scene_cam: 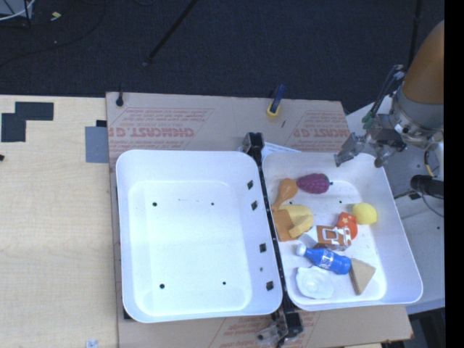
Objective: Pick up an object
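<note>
The right bin (402, 249) holds several small objects: a purple fruit (313, 183), an orange pear shape (287, 191), a yellow cheese block (292, 220), a yellow lemon (365, 213), an orange piece (349, 225), a blue bottle (328, 259), a white disc (315, 284) and a tan wedge (361, 275). My gripper (362, 155) hangs above the bin's far right corner, up and right of the purple fruit. Its fingers (346, 153) are spread open with nothing between them.
The left bin (134, 230) sits beside the right one, with a black hinge strip (267, 230) between them. Both rest on a cardboard sheet (174, 125). A blue and yellow clamp (275, 101) stands at the cardboard's far edge. Wooden bench lies to the left.
</note>
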Robot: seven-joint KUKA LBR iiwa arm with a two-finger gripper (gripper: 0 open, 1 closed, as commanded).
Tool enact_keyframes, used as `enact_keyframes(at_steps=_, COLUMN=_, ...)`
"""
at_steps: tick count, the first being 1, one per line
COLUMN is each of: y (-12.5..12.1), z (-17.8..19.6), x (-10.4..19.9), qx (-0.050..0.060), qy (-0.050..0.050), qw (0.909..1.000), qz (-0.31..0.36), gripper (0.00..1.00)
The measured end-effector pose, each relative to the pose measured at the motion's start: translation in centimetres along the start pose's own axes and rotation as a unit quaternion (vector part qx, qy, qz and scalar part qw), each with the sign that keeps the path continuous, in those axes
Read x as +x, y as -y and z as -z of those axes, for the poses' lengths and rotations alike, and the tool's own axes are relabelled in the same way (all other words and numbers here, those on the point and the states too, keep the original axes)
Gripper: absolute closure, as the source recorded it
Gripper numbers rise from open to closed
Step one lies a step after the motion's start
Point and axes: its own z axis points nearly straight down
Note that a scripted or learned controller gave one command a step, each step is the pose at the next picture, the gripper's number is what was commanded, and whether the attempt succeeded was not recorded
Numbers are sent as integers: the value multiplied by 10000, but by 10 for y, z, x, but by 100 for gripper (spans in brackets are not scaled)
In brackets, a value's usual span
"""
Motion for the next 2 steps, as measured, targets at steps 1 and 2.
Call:
enact_keyframes(at_steps=1, y=92, z=-104, x=27, qx=71, qy=-24, qw=10000, qz=-2, gripper=0)
enact_keyframes(at_steps=2, y=47, z=-152, x=50, qx=-18, qy=1, qw=10000, qz=6, gripper=0)
